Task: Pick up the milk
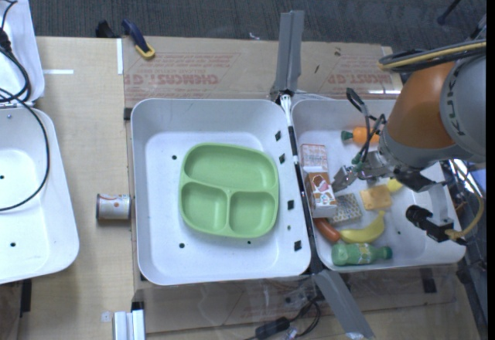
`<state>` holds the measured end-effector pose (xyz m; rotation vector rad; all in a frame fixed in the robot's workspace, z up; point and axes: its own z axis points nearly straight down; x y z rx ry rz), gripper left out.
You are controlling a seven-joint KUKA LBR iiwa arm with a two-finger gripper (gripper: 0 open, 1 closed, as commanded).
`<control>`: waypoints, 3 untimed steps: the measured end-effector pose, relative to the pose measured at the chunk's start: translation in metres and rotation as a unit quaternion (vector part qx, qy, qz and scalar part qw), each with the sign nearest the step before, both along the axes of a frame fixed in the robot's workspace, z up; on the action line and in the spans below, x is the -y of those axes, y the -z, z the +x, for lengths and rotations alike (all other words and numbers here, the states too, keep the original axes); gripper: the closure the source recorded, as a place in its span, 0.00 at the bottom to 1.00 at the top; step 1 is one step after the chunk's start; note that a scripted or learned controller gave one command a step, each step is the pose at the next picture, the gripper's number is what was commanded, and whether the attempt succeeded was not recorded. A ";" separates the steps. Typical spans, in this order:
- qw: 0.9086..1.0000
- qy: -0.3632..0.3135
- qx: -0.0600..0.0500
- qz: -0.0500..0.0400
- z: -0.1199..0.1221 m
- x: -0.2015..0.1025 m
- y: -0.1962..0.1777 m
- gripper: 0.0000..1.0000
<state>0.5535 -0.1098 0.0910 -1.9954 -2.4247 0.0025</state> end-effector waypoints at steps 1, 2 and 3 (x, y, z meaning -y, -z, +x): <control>0.998 -0.056 0.001 0.000 0.031 -0.019 -0.101 0.00; 0.989 -0.149 0.003 -0.001 0.012 -0.012 -0.024 0.00; 0.989 -0.147 0.003 -0.001 0.012 -0.011 -0.033 1.00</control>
